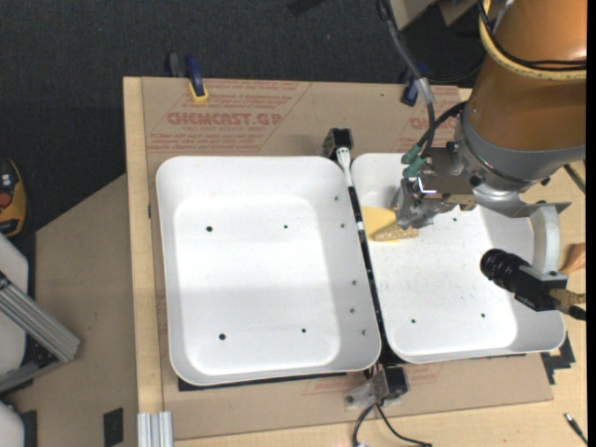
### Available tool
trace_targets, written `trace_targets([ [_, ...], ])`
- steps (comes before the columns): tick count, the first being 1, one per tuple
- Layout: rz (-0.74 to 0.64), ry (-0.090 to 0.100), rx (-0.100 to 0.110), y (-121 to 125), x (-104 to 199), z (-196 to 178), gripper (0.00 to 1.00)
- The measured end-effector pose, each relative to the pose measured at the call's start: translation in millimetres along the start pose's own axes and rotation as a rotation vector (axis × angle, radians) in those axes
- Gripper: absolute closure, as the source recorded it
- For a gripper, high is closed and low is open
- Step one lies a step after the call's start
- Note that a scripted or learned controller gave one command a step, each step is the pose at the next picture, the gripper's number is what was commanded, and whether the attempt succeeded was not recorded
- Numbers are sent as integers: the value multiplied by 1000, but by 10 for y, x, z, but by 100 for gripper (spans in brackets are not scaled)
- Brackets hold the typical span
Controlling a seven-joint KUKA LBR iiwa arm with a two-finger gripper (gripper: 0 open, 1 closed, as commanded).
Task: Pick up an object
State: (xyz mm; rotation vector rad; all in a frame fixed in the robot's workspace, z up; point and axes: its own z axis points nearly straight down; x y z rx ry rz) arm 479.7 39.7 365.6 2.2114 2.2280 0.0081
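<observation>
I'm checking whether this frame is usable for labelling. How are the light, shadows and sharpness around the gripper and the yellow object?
Camera view: even, soft light, with a brighter band across the left bin; the arm casts a faint shadow on the right bin; the gripper is dark and slightly blurred over the yellow object, so its grasp is unclear; the orange band is near and soft.

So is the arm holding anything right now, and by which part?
Cannot be told: the gripper sits at the yellow object in the right bin, hiding any hold.
</observation>
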Motion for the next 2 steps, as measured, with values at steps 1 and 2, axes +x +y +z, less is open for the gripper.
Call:
trace_targets([
  [1, -1, -1, 12, -12, 747, 330, 100],
  [2, 8, 0, -7, 11, 485, -605, 100],
])
